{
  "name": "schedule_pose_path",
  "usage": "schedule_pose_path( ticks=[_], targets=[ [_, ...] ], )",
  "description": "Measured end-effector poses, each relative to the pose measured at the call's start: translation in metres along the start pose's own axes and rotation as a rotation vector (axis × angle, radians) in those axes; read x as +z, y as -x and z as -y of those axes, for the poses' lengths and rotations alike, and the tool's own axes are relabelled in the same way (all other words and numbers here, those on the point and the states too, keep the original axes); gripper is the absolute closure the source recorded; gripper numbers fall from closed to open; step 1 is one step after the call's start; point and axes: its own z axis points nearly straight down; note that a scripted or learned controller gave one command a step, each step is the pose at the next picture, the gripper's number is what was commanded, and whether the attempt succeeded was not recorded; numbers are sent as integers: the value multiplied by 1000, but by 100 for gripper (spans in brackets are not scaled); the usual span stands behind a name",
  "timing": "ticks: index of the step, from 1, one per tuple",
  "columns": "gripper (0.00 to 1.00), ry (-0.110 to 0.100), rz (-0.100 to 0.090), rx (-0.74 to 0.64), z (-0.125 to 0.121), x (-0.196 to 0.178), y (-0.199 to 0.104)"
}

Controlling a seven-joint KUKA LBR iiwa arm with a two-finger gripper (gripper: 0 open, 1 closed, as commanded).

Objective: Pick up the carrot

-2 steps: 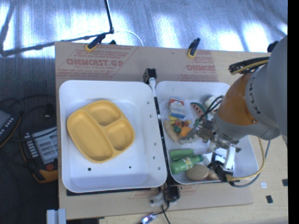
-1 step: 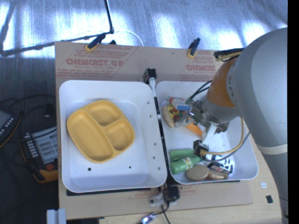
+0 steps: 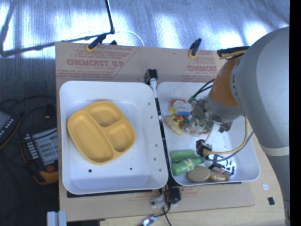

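Tentatively: carrot (image 3: 218, 176) taken as tan-orange piece in near corner of right bin (image 3: 251, 147), beside brown disc (image 3: 198, 174), too small to confirm; end effector (image 3: 203, 121) low over clutter (image 3: 180, 113), opening unreadable; likely light, stiff, slick, so grip across thick middle, not tapered tip.

Carrot (image 3: 179, 121) is hard to single out: the likeliest match is a small orange-red piece in the cluttered pile (image 3: 184, 113) in the far-left part of the right bin (image 3: 251, 171), near the wall shared with the other bin. It lies low among pale and yellow items and is partly covered. Its shape and orientation can't be told.
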Motion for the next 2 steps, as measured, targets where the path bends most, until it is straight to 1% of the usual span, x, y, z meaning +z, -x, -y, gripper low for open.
schedule_pose_path(
  ticks=[1, 2],
  targets=[
    [100, 8, -4, -15, -118, 11, 38],
    [0, -7, -20, -22, -113, 11, 27]
  ],
)
